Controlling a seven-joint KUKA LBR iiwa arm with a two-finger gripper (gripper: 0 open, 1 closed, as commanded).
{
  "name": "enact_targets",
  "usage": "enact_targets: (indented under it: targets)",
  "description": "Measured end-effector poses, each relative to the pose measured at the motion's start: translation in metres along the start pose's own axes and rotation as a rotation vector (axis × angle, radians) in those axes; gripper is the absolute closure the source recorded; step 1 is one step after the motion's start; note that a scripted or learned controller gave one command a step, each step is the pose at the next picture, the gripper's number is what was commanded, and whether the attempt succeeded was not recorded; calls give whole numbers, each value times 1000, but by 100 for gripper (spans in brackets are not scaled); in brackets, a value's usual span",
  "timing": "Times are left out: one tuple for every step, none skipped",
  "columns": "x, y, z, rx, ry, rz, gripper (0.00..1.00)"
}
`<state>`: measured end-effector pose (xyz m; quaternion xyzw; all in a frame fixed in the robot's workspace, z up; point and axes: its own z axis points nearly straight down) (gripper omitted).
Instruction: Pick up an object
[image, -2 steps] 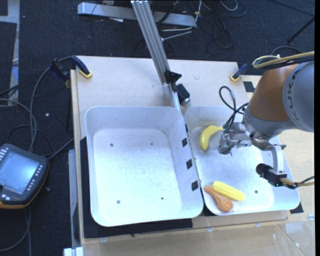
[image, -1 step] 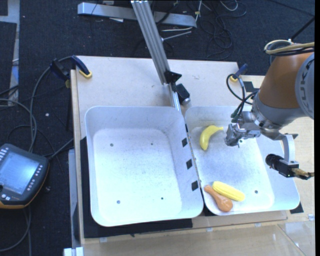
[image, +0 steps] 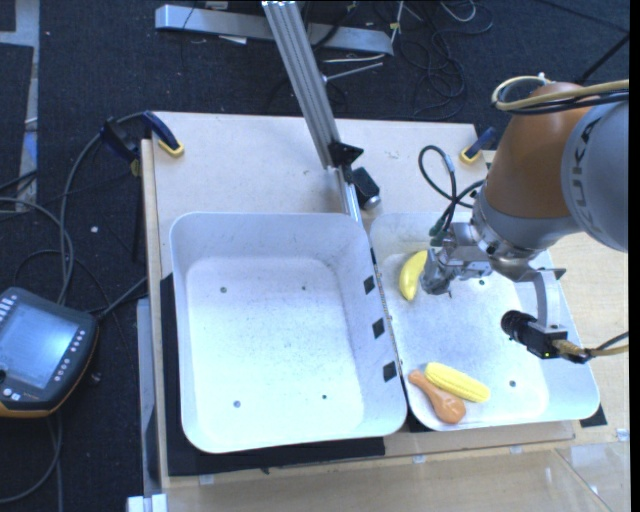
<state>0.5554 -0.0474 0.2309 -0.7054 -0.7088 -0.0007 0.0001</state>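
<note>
Pincer hangs low in the right bin, and we see it just beside a yellow banana, perhaps touching it; we cannot tell whether it is spread or pressed together. Nearer the bin's front edge, well apart from the banana, we see a corn cob lying across an orange carrot.

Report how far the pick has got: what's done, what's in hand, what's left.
Done: the arm has reached into the right bin and the gripper sits low beside the yellow banana. In hand: closing in on that banana; a grasp cannot be confirmed, since it is not seen between the fingers. Left: gripping and lifting. The yellow corn and the orange piece lie untouched near the front.
</note>
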Motion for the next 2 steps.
enact_targets:
  targets:
    - [52,1,4,1,0,1,100]
    - [97,-12,9,2,0,1,100]
